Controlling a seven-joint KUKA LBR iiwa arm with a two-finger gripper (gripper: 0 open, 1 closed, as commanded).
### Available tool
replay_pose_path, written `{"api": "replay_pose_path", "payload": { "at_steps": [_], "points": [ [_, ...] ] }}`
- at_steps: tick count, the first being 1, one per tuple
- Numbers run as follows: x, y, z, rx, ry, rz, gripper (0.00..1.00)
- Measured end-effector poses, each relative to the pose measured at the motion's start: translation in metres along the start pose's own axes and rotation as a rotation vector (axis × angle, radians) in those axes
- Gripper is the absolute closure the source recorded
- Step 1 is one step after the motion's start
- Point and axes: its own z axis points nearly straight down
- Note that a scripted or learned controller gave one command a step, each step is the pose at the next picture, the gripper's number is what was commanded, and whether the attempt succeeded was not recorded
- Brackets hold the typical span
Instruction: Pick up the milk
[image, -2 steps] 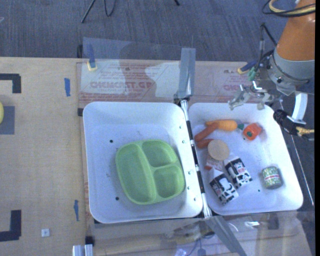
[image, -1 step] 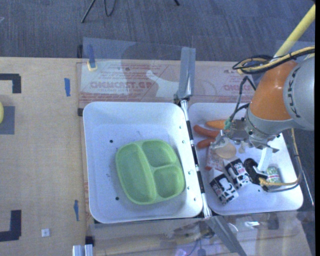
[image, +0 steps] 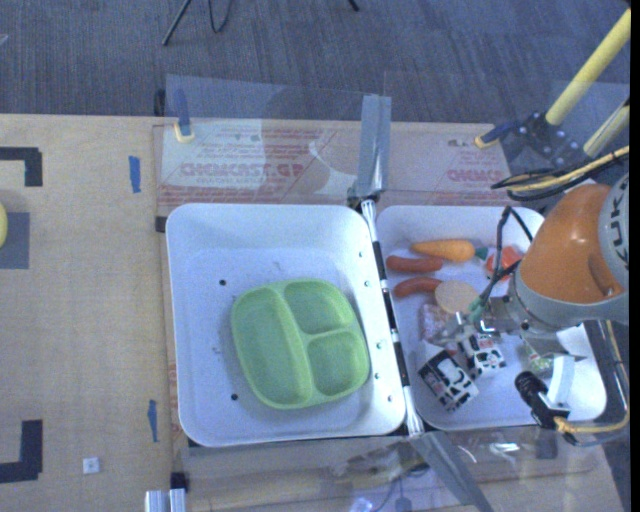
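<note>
Step in hand looks like the reach/approach: the arm (image: 570, 265), grey w/ a glossy orange dome, hangs over the right bin (image: 400, 225), and nothing is seen lifted. Left bin (image: 190, 300), smooth white plastic w/ rounded corners, holds a matte green tray (image: 298, 343) split into three wells. Right bin is crowded: the milk (image: 447, 380), prob. the small boxy black-and-white carton, lies tilted near the near-left corner; far of it sit a pale round disc (image: 456, 297), two reddish sausages (image: 414, 264) and a tapered orange carrot (image: 445, 249). The gripper (image: 478, 330) sits just right/far of the carton; can't tell its state. Next move needs a short shift toward the carton, then a straight drop over its flat sides.
</note>
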Motion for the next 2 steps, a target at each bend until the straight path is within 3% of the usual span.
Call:
{"api": "replay_pose_path", "payload": {
  "at_steps": [1, 2],
  "points": [
    [-0.001, 0.001, -0.01, -0.003, -0.003, 0.001, 1.0],
    [0.051, 0.033, -0.09, 0.02, 0.002, -0.176, 1.0]
  ]
}}
